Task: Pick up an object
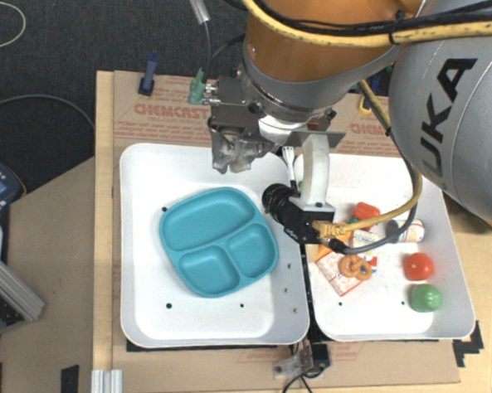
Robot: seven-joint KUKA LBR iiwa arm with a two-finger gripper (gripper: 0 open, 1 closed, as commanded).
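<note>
A teal divided plate (218, 241) lies flat in the left white bin (135, 243). My gripper (234, 156) hangs over that bin's back edge, just above and behind the plate's far rim, with nothing seen in it. In the right bin (454, 305) lie a red ball (419, 265), a green ball (425, 298), a pretzel snack packet (350, 268), a red-orange item (365, 212) and a white tube-like piece (411, 232). The big grey and orange arm hides the back of the right bin.
A black hose with a yellow fitting (293, 213) droops from the wrist across the divide between the bins. Both bins rest on a cardboard sheet (105, 183). A blue clip (148, 76) sits at its back left corner.
</note>
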